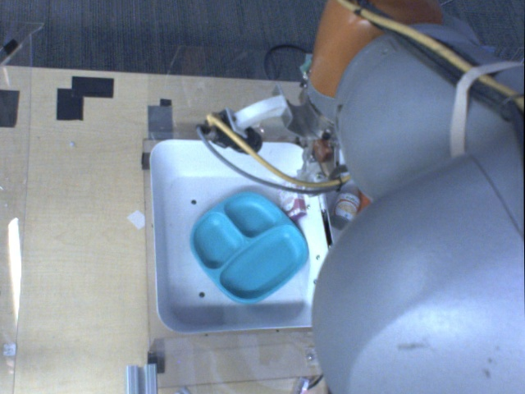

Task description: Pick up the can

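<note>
A pale wooden tabletop [74, 220] carries a shallow white plastic bin [176, 220]. In it lies a blue three-compartment plastic tray [250, 246]. Just right of the tray's upper edge sits a small pink-and-white wrapped item [294, 207]. Above it hangs the metal pincer [316, 167], its state impossible to tell. Further right, a small orange-labelled can [346, 203] peeks out beside the grey arm [426, 245].
</note>
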